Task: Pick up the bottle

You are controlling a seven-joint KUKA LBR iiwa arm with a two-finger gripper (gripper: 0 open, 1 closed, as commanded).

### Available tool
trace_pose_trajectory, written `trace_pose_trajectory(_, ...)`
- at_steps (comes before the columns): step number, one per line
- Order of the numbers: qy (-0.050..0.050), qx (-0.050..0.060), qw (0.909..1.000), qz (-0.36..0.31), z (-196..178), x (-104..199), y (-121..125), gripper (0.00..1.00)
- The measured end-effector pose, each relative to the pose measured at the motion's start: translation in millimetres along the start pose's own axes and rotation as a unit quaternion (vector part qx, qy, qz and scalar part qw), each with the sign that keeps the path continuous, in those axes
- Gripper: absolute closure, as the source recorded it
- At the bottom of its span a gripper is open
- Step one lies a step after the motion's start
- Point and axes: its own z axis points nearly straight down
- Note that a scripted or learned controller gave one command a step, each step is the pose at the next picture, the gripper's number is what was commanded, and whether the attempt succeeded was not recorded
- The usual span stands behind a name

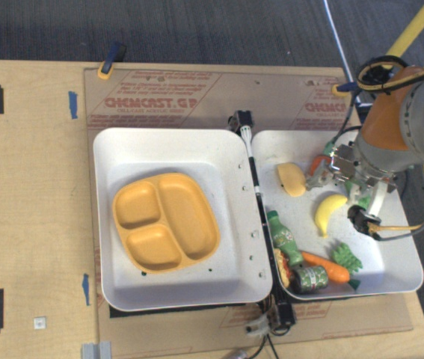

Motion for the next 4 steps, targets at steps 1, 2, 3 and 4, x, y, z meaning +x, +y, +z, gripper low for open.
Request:
trace_pose_trajectory(1,0.007,0.002,0.9516,-0.307,-1.8,-46.0,-5.5,0.00)
trace_pose_trajectory(2,0.000,-0.003,0.9521,-0.306,-12.6,-51.6,-2.3,1.00)
trace_pose_trajectory(3,-0.001,-0.003,0.8424,-0.539,-1.9,-61.7,-15.6,1.00)
trace_pose_trajectory(4,0.000,-0.004,0.8243,-0.566,-1.7,21.4,4.3,1.00)
